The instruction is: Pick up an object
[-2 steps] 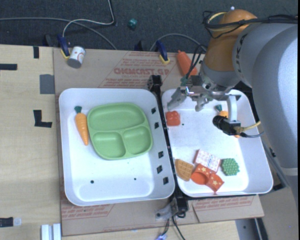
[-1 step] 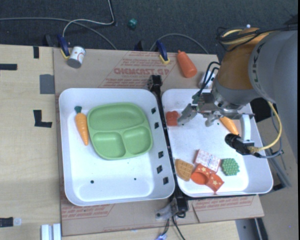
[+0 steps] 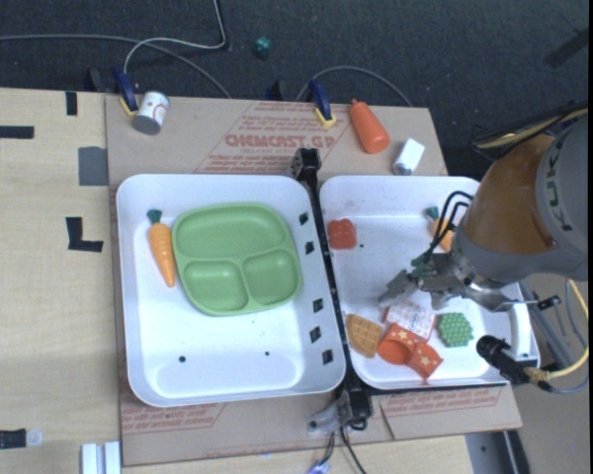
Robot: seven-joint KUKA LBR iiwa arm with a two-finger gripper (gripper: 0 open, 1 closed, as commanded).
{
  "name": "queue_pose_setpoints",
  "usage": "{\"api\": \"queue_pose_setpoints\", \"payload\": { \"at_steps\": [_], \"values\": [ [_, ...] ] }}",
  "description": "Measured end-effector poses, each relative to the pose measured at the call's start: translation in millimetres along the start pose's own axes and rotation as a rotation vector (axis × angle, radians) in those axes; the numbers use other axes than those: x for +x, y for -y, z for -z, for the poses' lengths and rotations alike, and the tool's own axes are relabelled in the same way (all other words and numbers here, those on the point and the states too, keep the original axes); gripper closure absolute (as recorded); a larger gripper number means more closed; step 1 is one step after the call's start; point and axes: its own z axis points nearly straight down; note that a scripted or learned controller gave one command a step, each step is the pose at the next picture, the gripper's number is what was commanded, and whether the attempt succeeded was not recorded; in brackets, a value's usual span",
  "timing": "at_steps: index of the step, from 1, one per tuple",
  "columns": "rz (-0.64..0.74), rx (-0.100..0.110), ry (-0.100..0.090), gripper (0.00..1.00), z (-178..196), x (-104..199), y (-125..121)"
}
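1. Gripper (image 3: 403,286) over the right bin (image 3: 376,201), low above the floor, reaching in from the right side under the orange-banded wrist.
2. Fingers splayed toward the left and down, apparently spread fairly wide with nothing between them; hard to be sure at this slant.
3. Nearest candidates just below and to the right of the fingertips: a small white packet with red print (image 3: 411,318), a red-orange box (image 3: 411,350) lying tilted beneath it, a waffle-like brown piece (image 3: 364,334) to the lower left, a green knobbly ball (image 3: 456,329) to the right.
4. Packet almost touching the fingertips, long axis roughly left to right; likely the easiest target, needing only a short drop and slight shift toward the front rim.
5. Red block (image 3: 342,233) farther off, up and left near the divider, apart from the cluster.
6. Left bin (image 3: 138,294) with a green divided tray (image 3: 239,258) and a toy carrot (image 3: 161,250) beside it, well apart from the gripper.
7. Print on the cardboard behind the bins reads about "CHEMCAST G.P"; lettering on the packet too small to read.
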Motion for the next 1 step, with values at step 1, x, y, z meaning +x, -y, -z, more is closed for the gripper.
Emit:
{"api": "queue_pose_setpoints", "payload": {
  "at_steps": [1],
  "values": [
    [0.001,-0.003,0.002,0.0,13.2,-82.5,-43.5]
  ]
}}
